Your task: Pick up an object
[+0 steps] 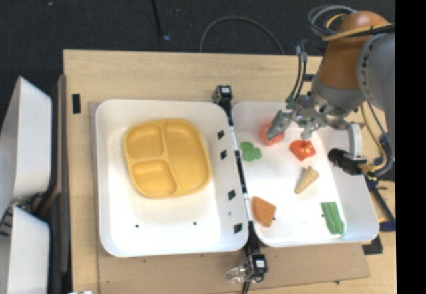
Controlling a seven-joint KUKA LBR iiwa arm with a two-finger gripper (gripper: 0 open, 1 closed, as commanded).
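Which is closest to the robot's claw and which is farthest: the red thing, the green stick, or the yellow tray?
From the gripper:
1. Red piece, right bin, just below the gripper.
2. Green stick, right bin's near right corner.
3. Yellow divided tray, left bin.

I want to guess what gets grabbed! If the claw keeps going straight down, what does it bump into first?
Probably the bin floor: the claw hangs between two red pieces, one left, one right. Depth is unclear.
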